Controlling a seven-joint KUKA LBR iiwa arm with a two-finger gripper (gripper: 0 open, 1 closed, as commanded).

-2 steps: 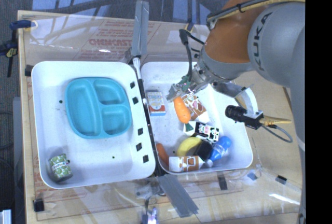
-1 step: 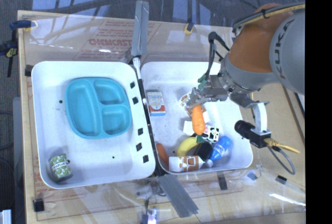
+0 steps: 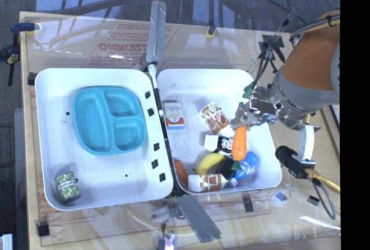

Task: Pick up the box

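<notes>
The box [image 3: 173, 114] lies flat in the right bin [image 3: 191, 78], well left of the gripper [image 3: 245, 118]; whether the gripper is open or closed cannot be told

I see the bench [image 3: 87, 40], a brown board under clear sheeting. Two white bins sit on it, touching: the left bin [image 3: 52, 185] toward nine o'clock, the right bin [image 3: 191, 78] toward three o'clock.
</notes>
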